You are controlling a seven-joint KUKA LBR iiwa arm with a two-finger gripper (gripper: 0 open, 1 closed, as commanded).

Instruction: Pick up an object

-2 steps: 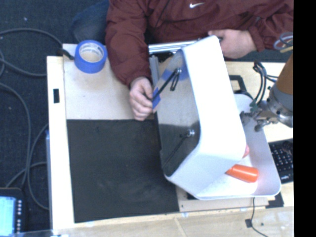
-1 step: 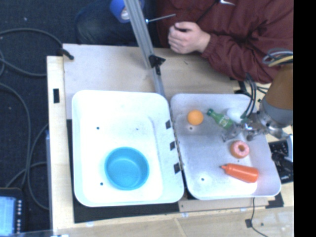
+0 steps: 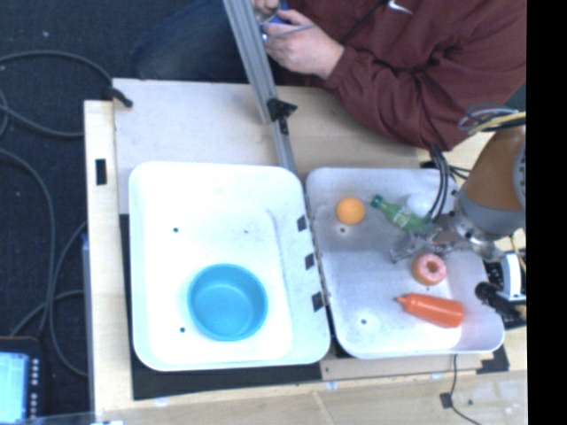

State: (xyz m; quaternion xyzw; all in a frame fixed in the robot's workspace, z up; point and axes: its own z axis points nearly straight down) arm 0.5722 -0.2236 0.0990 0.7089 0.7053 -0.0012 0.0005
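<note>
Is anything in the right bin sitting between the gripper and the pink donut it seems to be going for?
Nothing visible blocks it. The gripper hangs in the right bin just left of and above the pink donut. The green bottle lies beside the gripper on its far side, the orange ball farther left, and the orange bottle nearer the camera.

A pale wooden bench (image 3: pixel 190 122) stands on a dark carpeted floor (image 3: pixel 53 25), where black cables (image 3: pixel 35 202) loop along the left side. A slanted aluminium rail (image 3: pixel 257 60) crosses the bench top from the upper edge. Behind the bench sits a person in a maroon sweater (image 3: pixel 416 51), hands together near the rail. The light is even and soft.
</note>
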